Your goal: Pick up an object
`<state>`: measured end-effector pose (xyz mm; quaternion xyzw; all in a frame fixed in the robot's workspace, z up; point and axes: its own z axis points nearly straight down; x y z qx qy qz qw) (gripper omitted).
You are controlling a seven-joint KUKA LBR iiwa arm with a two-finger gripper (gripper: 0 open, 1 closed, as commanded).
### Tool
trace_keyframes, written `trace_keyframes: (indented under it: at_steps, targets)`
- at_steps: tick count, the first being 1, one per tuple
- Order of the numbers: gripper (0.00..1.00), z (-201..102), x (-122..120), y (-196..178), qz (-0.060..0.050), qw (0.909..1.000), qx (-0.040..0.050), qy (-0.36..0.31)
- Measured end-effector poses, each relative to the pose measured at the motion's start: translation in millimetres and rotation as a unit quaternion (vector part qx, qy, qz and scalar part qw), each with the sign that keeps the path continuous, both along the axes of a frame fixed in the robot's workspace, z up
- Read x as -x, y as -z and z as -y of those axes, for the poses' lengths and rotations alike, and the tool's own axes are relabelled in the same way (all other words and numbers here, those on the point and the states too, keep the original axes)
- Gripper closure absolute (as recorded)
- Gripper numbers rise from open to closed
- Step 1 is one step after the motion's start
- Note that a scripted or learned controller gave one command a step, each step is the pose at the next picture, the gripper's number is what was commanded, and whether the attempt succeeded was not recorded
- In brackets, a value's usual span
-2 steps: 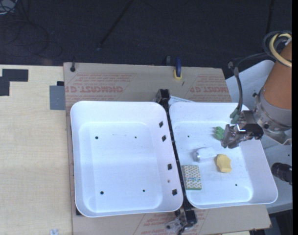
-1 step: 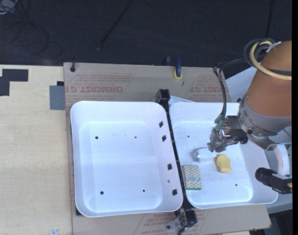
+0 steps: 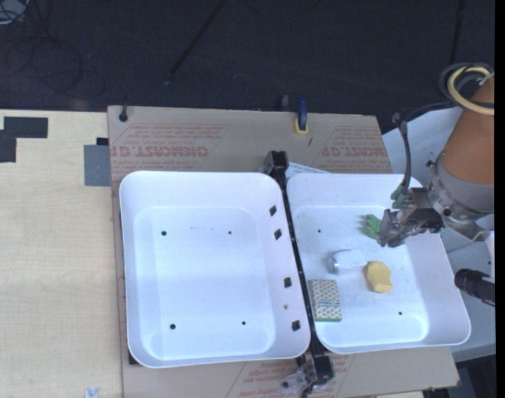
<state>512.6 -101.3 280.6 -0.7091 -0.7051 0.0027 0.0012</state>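
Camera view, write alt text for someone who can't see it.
The arm's end effector hangs low over the right bin, beside a green object. A yellow piece, a small grey object and a patterned packet lie there too.

Free room and obstacles. The left bin (image 3: 202, 272) offers an open floor throughout. In the right bin (image 3: 418, 326), a yellow lump (image 3: 379, 275), a grey piece (image 3: 344, 261) and a patterned packet (image 3: 325, 299) crowd the centre; a green object (image 3: 371, 225) lies just beside the gripper (image 3: 391, 232). The near right corner is open.
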Motion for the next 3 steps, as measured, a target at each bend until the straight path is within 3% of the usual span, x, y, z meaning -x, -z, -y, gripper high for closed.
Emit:
trace_keyframes:
  at_steps: [1,2,3]
  targets:
    - [1.0,-55.6,38.1,-14.0,0.0,1.0,-0.0023,-0.005]
    - [1.0,-18.2,37.7,-0.9,0.0,1.0,-0.001,-0.001]
    - [1.0,-84.6,36.5,-48.5,0.003,1.0,-0.0021,-0.006]
